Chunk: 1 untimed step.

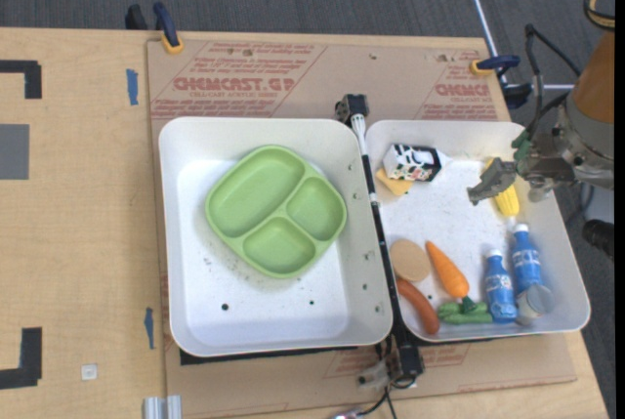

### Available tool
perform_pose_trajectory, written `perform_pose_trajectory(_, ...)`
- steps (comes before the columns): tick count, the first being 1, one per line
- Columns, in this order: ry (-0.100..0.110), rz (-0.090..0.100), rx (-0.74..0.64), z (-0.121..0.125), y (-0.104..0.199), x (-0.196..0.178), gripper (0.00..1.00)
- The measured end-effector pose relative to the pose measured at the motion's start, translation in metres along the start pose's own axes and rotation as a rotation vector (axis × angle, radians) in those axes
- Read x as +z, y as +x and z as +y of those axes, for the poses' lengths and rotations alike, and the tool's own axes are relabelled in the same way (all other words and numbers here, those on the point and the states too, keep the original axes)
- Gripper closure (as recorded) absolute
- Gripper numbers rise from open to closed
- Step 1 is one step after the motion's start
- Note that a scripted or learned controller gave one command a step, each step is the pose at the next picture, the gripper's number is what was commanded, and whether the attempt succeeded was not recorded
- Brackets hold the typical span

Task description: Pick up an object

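My gripper (513, 187) hangs over the right side of the right bin (444, 136), open, with its two grey fingers spread apart. A small yellow object (507, 203) lies on the bin floor just below and between them, partly hidden by the gripper. Nothing is lifted between the fingers. To the left of it lie a black and white toy (415, 161) and a yellow wedge (393, 181).
Near the right bin's front lie a carrot (447, 271), a tan disc (409, 261), a red sausage (420, 305), a green piece (464, 312) and two blue bottles (499, 285) (527, 266). The left bin (195, 290) holds a green divided plate (276, 210).
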<state>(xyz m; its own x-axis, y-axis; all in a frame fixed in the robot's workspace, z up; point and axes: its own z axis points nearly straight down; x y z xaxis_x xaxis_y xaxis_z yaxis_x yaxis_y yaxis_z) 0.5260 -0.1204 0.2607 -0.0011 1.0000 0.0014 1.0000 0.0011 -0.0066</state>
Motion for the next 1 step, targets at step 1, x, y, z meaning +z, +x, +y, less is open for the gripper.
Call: perform_pose_trajectory(1, 0.0, 0.001, -0.255, -0.0131, 0.0206, 0.1256, 0.0)
